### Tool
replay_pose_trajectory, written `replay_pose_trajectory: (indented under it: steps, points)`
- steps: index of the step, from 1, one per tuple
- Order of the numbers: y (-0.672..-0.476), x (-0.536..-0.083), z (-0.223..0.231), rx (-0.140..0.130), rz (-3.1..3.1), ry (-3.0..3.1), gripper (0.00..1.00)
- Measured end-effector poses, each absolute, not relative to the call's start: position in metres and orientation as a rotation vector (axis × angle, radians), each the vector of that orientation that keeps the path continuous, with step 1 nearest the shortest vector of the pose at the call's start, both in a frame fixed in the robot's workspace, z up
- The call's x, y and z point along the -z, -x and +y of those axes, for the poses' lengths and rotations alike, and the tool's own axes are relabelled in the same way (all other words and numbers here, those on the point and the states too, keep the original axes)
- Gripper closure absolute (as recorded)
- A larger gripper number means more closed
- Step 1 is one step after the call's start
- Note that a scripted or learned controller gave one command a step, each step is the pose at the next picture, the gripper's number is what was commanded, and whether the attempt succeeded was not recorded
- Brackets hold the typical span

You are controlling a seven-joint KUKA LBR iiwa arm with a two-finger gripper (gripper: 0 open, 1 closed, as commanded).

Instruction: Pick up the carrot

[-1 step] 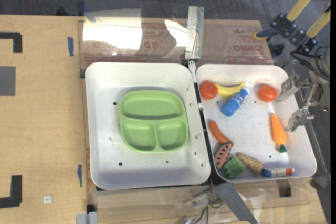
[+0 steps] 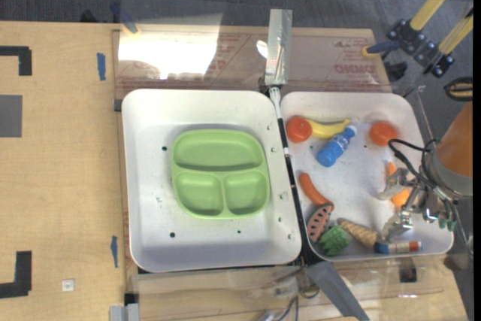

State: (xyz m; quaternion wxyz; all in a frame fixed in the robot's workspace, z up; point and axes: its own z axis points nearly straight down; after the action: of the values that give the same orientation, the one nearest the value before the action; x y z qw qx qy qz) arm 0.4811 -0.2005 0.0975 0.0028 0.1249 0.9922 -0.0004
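Observation:
The carrot (image 2: 403, 197) is a small orange piece near the right wall of the right bin (image 2: 353, 177). Its upper tip (image 2: 391, 170) pokes out above the gripper's metal parts, and the rest is partly hidden. My gripper (image 2: 392, 208) is low in the bin right over it. It stands open, one silver finger (image 2: 385, 191) beside the carrot's left and the other (image 2: 398, 225) below it. The carrot lies between the fingers, close to the upper one.
The right bin also holds a red ball (image 2: 299, 129), a banana (image 2: 329, 127), a blue bottle (image 2: 334, 148), an orange fruit (image 2: 383, 133), a red sausage (image 2: 316, 190), a watermelon slice (image 2: 319, 222), broccoli (image 2: 334, 239), a cone (image 2: 359, 233) and a marker (image 2: 398, 245). A green divided plate (image 2: 220, 173) sits in the left bin (image 2: 143, 162).

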Motion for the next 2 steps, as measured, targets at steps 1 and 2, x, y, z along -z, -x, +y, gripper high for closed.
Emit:
replay_pose_trajectory:
  steps: [1,2]
  points:
    - [-0.484,-0.109,-0.200,0.004,3.105,-0.387,1.00]
    - [-0.505,-0.270,-0.194,0.005,3.118,-0.233,1.00]
